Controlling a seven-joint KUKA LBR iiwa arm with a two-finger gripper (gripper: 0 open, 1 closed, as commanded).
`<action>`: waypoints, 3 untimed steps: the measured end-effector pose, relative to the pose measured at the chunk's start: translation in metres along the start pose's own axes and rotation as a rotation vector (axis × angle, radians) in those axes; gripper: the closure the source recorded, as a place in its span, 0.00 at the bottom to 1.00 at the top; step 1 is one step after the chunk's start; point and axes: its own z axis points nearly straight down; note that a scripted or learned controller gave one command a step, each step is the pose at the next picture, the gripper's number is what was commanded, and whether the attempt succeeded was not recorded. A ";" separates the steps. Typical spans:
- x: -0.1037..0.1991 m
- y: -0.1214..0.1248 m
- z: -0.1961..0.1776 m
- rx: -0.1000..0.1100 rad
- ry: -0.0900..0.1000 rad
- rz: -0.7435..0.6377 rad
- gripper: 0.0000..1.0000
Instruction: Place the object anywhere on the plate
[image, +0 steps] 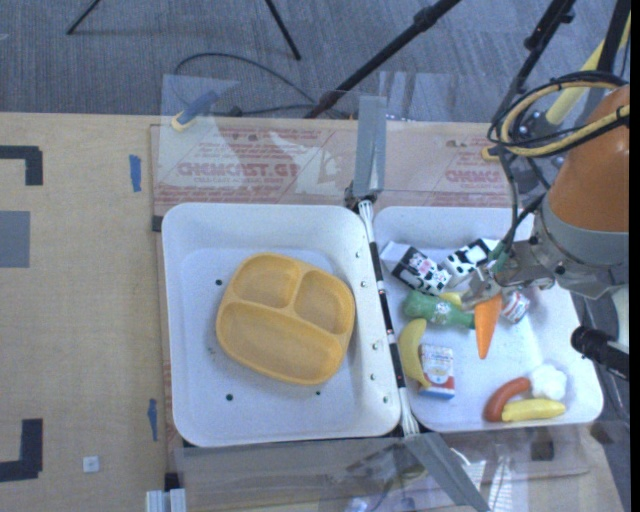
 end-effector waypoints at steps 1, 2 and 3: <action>0.071 0.048 0.014 -0.001 -0.001 0.112 1.00; 0.093 0.056 0.021 0.002 0.000 0.044 1.00; 0.175 0.099 0.026 -0.001 0.000 0.055 1.00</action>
